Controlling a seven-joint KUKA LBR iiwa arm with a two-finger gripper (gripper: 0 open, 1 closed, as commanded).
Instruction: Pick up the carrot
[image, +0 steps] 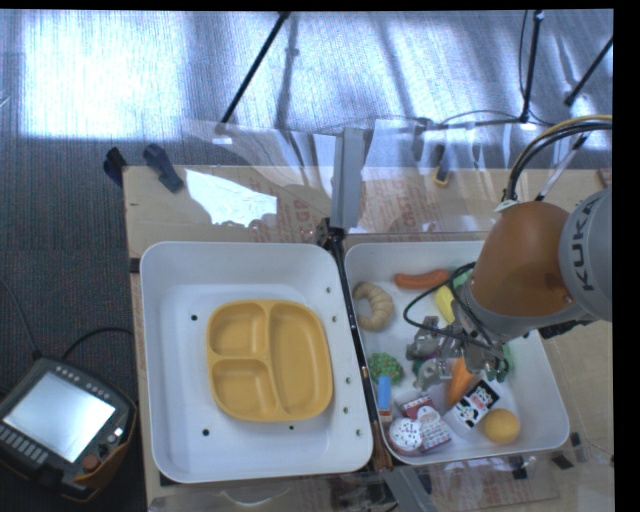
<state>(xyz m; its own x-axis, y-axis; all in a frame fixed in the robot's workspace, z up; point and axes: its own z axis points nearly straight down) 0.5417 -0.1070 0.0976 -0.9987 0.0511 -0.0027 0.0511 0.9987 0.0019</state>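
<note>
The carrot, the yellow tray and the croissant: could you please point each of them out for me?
carrot (460, 381), camera view, on its orange body just below the gripper.
yellow tray (300, 355), camera view, on the floor of its long right compartment.
croissant (377, 304), camera view, on the middle of its curved back.

the gripper (447, 362) hangs low over the right bin (553, 400), with the carrot (461, 381) just beside it on the lower right, touching or nearly touching; whether it is grasped cannot be told. left of the gripper lie a green broccoli piece (384, 367) and a beige croissant (375, 304). above it lies an orange-red sausage (421, 279). well to its left, the left bin (180, 290) holds a yellow divided tray (268, 359).
</note>
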